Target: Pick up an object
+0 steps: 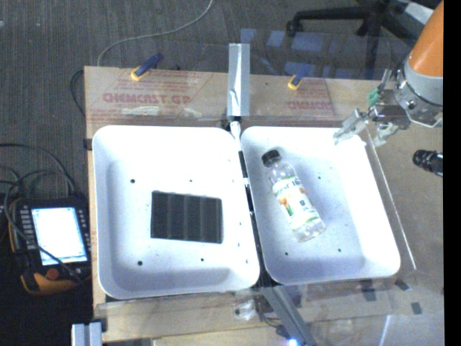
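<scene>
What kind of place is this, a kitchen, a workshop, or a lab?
Most likely a robotics lab. A robot arm reaches over two white bins on a wooden bench, a handheld control pendant lies on the carpet, and an office chair base stands behind.

A robotics lab: bench [144,96] with white bins [108,157], teach pendant [54,240], floor cables [180,24].

Both bins [108,193] are white. A black striped mat [186,217] lies in the left one. The bottle [293,199] is clear with a black cap and a white, orange and green label. The bench [158,96] is brown.
</scene>
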Available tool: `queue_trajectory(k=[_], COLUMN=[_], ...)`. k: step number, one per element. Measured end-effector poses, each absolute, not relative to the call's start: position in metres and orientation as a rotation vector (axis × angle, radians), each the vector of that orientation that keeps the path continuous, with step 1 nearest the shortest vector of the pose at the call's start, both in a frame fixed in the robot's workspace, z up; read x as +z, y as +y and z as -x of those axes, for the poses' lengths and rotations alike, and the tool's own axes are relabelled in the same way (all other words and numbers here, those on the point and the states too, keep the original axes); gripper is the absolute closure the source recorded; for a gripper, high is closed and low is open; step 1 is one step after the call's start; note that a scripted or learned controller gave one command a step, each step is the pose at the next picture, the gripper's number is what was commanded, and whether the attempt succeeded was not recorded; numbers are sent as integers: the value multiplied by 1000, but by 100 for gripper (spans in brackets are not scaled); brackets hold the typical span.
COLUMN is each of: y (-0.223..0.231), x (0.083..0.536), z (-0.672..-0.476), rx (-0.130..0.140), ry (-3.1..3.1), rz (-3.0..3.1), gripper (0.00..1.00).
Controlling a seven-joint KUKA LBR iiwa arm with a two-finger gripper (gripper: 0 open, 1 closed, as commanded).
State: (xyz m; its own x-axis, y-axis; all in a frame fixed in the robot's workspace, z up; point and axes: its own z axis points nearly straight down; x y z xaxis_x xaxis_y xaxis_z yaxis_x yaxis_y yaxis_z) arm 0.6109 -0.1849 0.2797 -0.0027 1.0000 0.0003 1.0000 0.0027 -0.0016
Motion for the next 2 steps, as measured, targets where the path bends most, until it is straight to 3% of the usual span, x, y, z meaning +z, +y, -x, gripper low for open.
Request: queue_trajectory(k=[1,2], y=[-104,-46], x=[115,184], z=[-630,-650], rx=[0,2], ry=[-2343,-2216], rz=[2090,2227], gripper=[0,0])
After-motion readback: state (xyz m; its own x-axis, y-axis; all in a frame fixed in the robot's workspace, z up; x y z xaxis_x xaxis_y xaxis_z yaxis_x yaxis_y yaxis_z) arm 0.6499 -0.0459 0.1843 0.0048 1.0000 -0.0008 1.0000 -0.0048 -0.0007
